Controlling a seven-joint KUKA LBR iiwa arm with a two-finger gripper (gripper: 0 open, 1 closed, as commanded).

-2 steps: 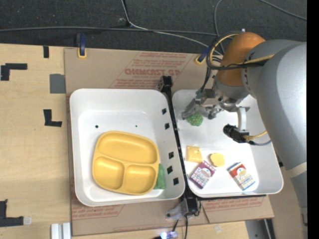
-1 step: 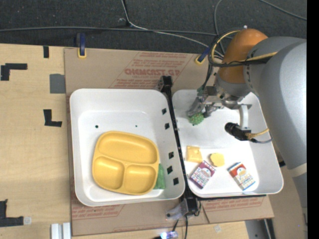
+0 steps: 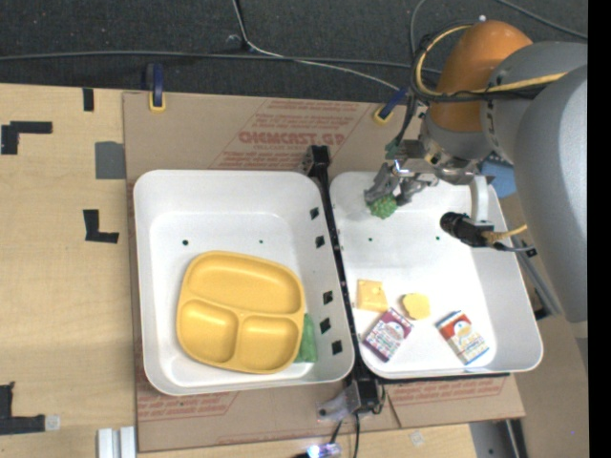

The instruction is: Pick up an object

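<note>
Bins: two, white, side by side on the cardboard sheet. Left bin carries one yellow divided tray, three compartments, long axis running left-right with a slight tilt. One green thing is wedged between the tray's right edge and the bin wall, mostly hidden, can't identify it.

Right bin: my arm comes in from the right over its far end, the orange band and grey body cut off by the frame edge.

Loose items in the right bin, four, all in the near half: one red-white packet near the right wall, one purple-pink packet on the left, both lying diagonally; one yellow square slice; one small yellow round piece just beside it.

Fifth item: small green lumpy object at the far left corner of the right bin, no clear long axis. My claw sits right at it, fingers clamped on its upper side. Can't tell whether the object is lifted or touching the bin floor.
</note>
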